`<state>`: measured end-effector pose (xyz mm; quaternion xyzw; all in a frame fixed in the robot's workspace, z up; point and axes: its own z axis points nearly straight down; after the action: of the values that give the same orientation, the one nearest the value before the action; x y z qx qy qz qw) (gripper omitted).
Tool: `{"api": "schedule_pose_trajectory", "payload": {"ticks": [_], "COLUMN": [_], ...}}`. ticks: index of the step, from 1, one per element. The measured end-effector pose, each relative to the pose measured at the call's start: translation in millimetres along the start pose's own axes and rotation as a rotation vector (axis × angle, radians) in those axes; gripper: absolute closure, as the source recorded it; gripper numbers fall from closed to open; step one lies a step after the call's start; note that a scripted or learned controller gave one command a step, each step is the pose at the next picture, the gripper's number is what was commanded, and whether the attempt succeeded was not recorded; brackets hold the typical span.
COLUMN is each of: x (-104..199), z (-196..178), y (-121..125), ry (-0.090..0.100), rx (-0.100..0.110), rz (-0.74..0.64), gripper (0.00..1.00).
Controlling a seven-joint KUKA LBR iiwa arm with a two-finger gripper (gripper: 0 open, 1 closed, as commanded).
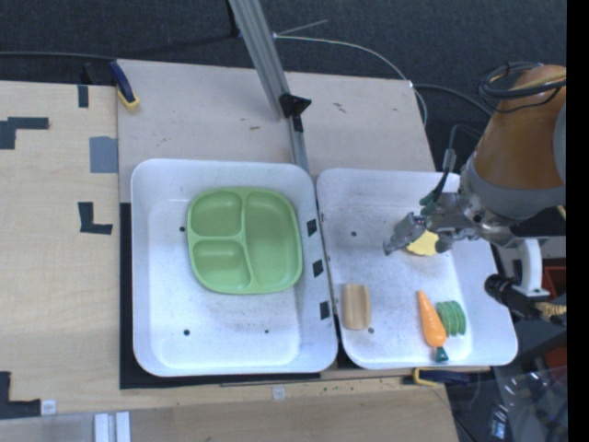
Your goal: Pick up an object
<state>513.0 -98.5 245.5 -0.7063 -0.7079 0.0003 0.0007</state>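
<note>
Camera view, gripper beside yellow object, finger state unclear, no readable writing.

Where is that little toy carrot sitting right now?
The toy carrot lies in the right-hand bin, near its front right corner, with its green top beside it. A small tan block lies to its left, and the gripper is farther back.

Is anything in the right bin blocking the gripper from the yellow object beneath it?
Nothing visible does. The gripper hangs right at the yellow object; the wooden block and toy carrot lie nearer the bin's front edge.
</note>
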Motion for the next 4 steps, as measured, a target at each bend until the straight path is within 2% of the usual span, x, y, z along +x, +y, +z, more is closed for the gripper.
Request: {"api": "schedule_pose_trajectory", "payload": {"ticks": [1,4], "x": [-0.1,-3.6], "z": [0.0,139.8], "y": [-0.1,8.7], "ry": [0.000,0.000], "rx": [0.000,0.006], "rz": [0.000,0.001], "gripper": [0.00,0.00]}}
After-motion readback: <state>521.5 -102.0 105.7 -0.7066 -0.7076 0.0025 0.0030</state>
